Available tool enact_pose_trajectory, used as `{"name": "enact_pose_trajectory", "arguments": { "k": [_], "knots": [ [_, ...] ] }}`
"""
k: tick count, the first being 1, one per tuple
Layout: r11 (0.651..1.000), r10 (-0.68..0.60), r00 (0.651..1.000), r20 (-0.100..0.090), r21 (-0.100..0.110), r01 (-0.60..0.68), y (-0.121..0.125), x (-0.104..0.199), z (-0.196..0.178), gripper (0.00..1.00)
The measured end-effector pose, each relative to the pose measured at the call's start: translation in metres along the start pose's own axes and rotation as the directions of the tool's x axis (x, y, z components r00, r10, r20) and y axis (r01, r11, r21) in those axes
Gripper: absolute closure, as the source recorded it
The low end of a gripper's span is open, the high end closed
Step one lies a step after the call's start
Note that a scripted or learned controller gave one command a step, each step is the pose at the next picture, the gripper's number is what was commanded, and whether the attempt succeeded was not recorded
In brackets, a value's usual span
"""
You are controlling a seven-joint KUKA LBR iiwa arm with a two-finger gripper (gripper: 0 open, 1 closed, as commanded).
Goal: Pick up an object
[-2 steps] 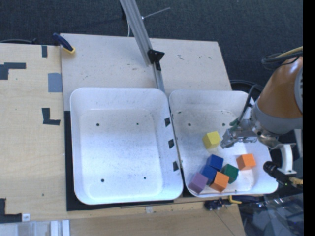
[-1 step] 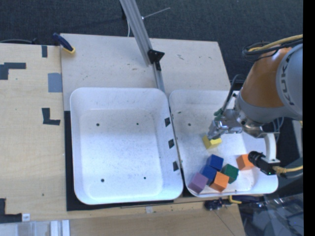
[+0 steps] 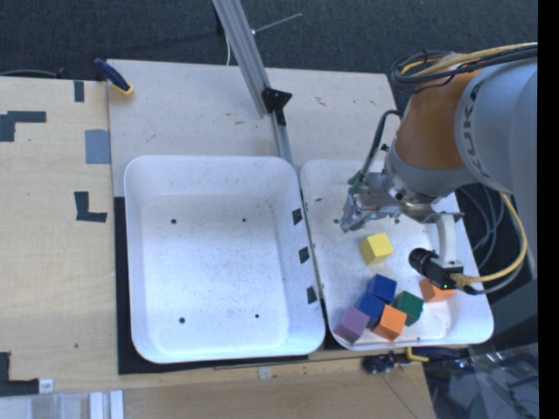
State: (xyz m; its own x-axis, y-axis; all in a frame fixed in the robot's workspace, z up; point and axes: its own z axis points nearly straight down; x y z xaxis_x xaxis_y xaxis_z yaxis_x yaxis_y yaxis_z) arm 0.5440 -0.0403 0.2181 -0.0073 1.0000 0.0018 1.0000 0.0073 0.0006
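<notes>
My gripper [image 3: 351,216] hangs over the upper part of the right bin [image 3: 325,190], just up and left of a yellow cube [image 3: 377,248]. Nothing shows in it. Lower in the same bin lies a cluster of cubes: two blue ones [image 3: 382,286] [image 3: 370,307], a green one [image 3: 408,306], an orange one [image 3: 390,322] and a purple one [image 3: 353,323]. Another orange cube [image 3: 434,291] sits at the bin's right side, partly hidden behind a black part of the arm.
The left bin [image 3: 140,182] lies beside the right one, their rims touching in the middle. A slanted metal rail [image 3: 249,51] crosses the bench from the top toward the bins. Cables [image 3: 507,234] trail at the right.
</notes>
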Motion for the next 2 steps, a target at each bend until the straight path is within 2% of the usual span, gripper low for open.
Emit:
{"name": "enact_pose_trajectory", "arguments": {
  "k": [1, 2],
  "knots": [
    [1.000, 0.000, 1.000, 0.000, 0.002, 0.000, 0.010, 0.051, 0.004, 1.00],
    [1.000, -0.001, 1.000, 0.000, 0.000, 0.001, 0.036, 0.106, -0.008, 1.00]
  ]
}}
